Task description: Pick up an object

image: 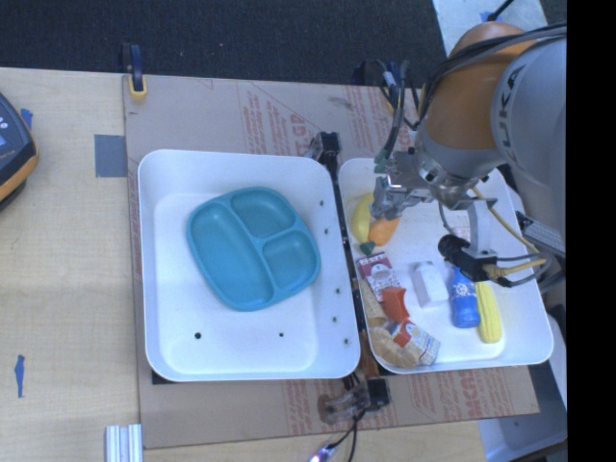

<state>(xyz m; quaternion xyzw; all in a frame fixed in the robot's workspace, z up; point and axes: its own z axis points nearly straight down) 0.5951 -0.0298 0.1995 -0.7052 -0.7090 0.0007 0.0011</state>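
Two bins sat on the worktop; in the right bin (pixel 525 349) we saw our tool (pixel 387 208) over an orange object (pixel 382 231), grip state unclear. We judged lifting next.

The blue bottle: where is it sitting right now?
The blue bottle lies in the right bin, toward its right side, directly left of the corn cob and right of a small white packet.
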